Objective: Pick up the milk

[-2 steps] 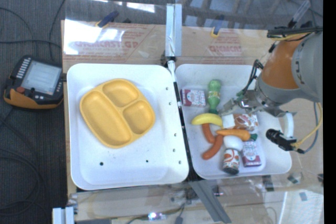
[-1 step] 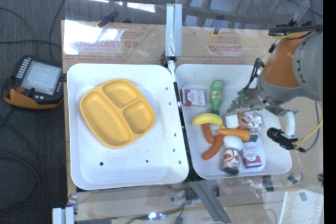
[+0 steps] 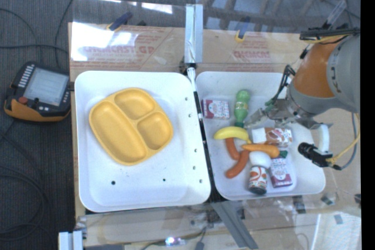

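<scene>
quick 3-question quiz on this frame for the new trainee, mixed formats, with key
1. True or false: the yellow tray has three compartments.
2. Which bin holds the banana? A) left bin B) right bin C) neither
3. Fill in: the green bottle lies directly ___ the banana in the picture.

Key: 1 true; 2 B; 3 above. The tray sits in the left bin. The hand hovers over the right bin's food items.

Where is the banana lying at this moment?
The banana lies in the right bin, toward its left side, just below the green bottle and above the two orange sausages.
</scene>
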You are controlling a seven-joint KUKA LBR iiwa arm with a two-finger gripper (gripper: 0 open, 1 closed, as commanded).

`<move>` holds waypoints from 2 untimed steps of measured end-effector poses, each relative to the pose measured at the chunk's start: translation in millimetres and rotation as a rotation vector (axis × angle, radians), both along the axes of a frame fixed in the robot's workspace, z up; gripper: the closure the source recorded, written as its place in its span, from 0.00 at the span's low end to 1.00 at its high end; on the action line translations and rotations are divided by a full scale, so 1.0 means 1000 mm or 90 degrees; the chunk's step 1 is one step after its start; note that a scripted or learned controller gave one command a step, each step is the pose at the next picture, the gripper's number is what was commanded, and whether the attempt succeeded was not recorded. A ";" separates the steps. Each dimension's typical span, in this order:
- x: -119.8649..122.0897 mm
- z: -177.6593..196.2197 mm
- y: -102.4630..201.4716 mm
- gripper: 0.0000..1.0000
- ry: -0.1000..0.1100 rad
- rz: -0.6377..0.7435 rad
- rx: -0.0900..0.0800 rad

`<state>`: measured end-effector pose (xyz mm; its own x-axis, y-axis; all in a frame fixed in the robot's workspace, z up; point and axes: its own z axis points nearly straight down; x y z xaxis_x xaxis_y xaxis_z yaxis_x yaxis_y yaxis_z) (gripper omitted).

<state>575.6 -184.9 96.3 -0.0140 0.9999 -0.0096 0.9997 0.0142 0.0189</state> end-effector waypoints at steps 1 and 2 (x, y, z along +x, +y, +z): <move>-0.006 -0.007 -0.014 0.00 0.003 0.030 0.004; -0.004 0.002 -0.015 1.00 0.000 0.029 0.002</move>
